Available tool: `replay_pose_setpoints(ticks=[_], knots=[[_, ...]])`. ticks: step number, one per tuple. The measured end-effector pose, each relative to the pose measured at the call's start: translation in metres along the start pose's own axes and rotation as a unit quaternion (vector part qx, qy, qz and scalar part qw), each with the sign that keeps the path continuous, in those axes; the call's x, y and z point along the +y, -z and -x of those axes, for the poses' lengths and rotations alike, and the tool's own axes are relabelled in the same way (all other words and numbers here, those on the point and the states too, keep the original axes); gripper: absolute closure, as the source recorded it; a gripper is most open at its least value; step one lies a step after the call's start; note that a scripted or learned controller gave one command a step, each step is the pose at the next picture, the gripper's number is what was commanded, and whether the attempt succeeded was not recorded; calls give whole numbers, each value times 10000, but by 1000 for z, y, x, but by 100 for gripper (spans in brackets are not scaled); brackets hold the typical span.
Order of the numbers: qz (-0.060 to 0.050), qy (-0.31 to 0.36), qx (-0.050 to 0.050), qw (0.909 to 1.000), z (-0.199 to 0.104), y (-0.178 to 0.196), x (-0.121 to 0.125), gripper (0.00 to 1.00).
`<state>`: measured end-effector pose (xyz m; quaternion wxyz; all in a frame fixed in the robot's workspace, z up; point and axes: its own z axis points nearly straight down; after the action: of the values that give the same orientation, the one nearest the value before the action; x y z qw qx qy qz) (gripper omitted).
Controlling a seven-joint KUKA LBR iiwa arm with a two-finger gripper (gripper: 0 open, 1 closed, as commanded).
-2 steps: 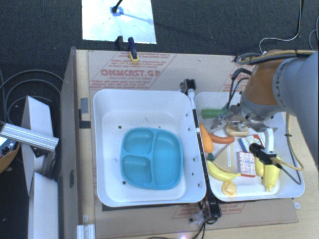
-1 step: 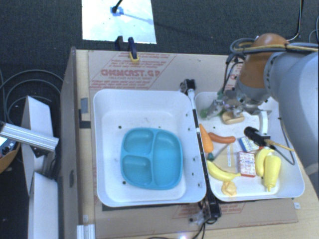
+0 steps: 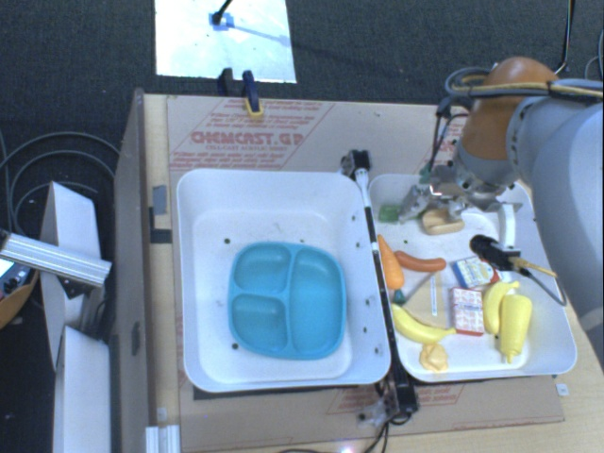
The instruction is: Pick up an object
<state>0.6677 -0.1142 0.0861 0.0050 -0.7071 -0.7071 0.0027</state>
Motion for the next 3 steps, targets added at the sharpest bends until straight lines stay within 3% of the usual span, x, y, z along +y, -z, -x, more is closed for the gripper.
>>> replay_pose_setpoints(ticks=[2, 3], knots=[[27, -9, -3, 10000, 45, 0, 0, 0], [43, 11, -39, 10000, 46, 13, 1, 100]])
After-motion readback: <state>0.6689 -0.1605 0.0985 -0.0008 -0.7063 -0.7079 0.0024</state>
